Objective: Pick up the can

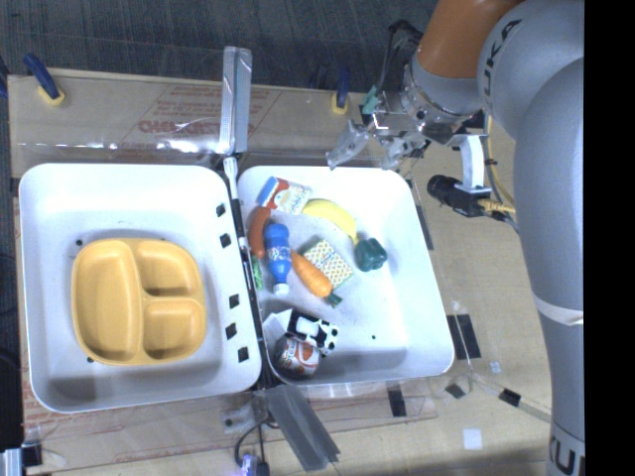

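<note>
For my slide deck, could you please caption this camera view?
Two-finger gripper above the right white bin's far rim; the brown can lies at its near edge.

can, prob. on side, right bin's near edge

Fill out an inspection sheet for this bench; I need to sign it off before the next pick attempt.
Surface: two white bins side by side, left bin, right bin.
Job's things: can lies at the right bin's near edge, untouched.
Clutter: banana, carrot, blue bottle, green piece, black-and-white toy in right bin; yellow divided tray in left bin.
Grippers: gripper above the right bin's far edge, holding nothing.
Cables: black cable by the wrist.
Surroundings: blue clamp at far left.
</note>
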Available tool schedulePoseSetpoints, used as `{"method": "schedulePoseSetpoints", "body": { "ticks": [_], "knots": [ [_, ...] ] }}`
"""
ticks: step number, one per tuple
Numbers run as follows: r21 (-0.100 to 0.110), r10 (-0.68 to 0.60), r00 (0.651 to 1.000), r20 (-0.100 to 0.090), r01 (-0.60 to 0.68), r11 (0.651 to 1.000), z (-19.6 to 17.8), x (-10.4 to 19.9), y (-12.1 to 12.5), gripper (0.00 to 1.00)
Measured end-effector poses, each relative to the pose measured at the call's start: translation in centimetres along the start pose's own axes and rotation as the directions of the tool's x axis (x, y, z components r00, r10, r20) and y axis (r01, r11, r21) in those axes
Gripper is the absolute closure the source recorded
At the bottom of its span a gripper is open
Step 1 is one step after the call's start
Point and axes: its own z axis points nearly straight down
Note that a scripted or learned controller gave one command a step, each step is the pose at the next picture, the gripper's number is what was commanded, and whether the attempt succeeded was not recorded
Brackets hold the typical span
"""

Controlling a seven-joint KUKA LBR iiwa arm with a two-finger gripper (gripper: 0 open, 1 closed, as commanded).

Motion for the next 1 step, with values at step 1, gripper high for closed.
{"method": "schedulePoseSetpoints", "body": {
  "ticks": [1],
  "knots": [
    [0.0,0.064,0.998,-0.001,-0.064,0.998,11.7,-4.6,-5.86,0.0]
  ]
}}
